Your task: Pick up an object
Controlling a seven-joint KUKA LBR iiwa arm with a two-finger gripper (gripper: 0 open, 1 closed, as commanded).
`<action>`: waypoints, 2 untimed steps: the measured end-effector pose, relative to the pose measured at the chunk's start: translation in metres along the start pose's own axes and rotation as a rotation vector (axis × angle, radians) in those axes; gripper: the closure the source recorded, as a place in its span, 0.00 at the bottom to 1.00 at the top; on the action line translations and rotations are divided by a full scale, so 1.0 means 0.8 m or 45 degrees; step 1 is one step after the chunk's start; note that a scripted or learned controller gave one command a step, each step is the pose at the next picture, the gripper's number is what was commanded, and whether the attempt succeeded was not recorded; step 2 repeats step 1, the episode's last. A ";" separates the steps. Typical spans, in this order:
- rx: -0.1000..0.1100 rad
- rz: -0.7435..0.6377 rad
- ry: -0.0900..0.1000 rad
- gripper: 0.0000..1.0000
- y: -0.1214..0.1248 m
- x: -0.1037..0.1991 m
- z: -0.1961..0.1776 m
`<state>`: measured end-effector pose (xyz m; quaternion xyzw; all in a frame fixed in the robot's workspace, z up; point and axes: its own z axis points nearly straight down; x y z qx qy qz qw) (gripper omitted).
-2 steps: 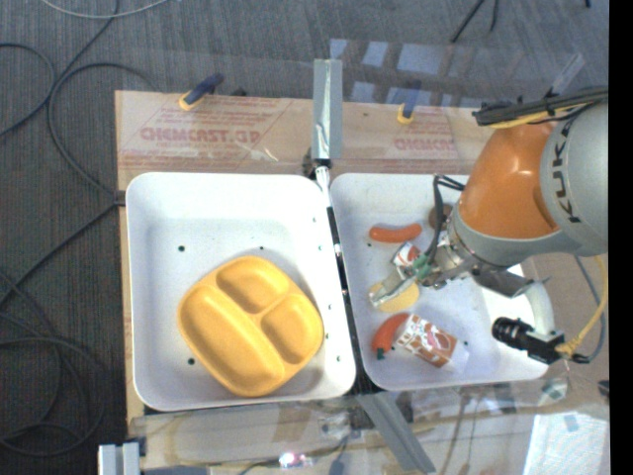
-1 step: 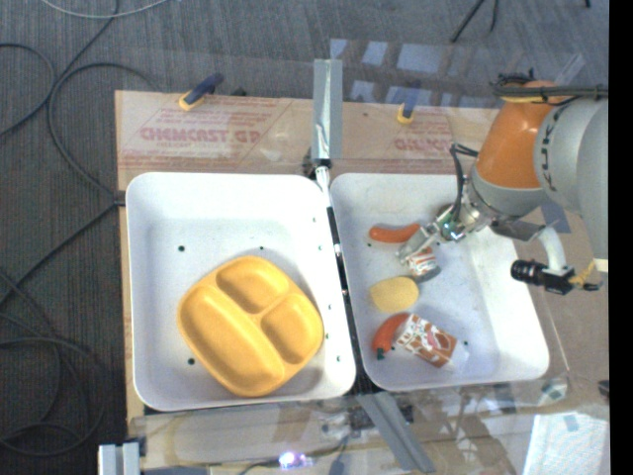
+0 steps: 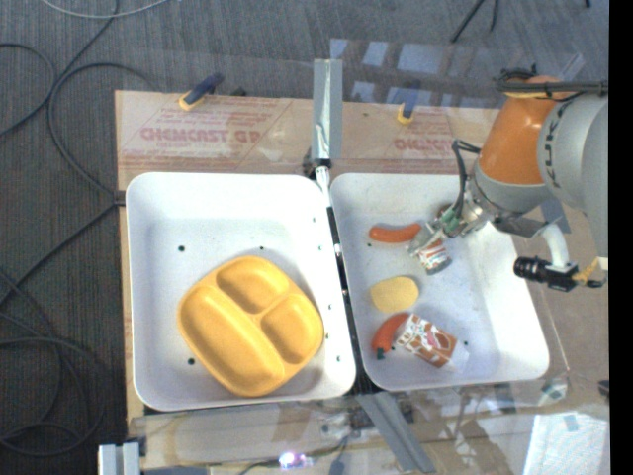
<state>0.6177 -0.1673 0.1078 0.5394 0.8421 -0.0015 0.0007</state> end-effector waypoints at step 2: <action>-0.001 0.123 0.001 1.00 0.035 0.059 -0.123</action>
